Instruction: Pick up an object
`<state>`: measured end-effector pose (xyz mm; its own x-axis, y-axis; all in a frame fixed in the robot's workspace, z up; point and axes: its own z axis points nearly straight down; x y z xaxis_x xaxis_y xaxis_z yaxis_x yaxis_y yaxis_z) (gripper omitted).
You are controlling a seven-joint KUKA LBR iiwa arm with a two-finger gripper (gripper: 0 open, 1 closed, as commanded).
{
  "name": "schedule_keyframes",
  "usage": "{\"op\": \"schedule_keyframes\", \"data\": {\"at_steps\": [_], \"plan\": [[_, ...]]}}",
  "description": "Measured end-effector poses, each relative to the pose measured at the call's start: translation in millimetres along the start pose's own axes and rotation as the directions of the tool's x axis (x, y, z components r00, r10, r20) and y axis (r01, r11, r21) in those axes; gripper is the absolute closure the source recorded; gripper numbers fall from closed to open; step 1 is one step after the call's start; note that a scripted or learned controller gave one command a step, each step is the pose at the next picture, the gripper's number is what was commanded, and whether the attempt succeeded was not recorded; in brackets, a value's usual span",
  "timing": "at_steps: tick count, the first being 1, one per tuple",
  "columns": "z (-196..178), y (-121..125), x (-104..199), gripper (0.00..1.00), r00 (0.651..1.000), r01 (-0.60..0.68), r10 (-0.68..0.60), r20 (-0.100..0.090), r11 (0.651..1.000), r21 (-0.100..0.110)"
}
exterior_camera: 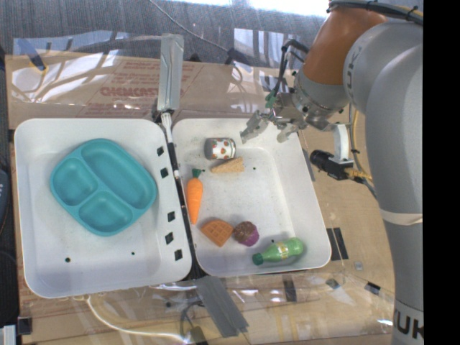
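The right bin (305,192) holds a small tin can (219,148) at the back, with a tan wedge (227,166) just in front of it. An orange carrot (194,198) lies by the left wall. A waffle piece (217,231), a dark purple round item (246,233) and a green bottle (279,251) sit near the front. My gripper (269,130) hangs over the bin's back right corner, open with nothing between its fingers. It stands to the right of the can and apart from it.
The left bin (36,250) bears a teal divided plate (103,185). A hinged divider (172,185) runs between the bins. Brown cardboard (108,85) lies behind them. My arm's grey body (388,121) fills the right side.
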<state>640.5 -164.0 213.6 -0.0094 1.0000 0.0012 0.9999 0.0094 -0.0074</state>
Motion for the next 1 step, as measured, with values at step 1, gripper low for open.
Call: {"op": "schedule_keyframes", "data": {"at_steps": [1], "plan": [[82.7, 16.7, 35.1, 0.0, 0.968, -0.25, 0.25, -0.001, 0.968, 0.003]]}}
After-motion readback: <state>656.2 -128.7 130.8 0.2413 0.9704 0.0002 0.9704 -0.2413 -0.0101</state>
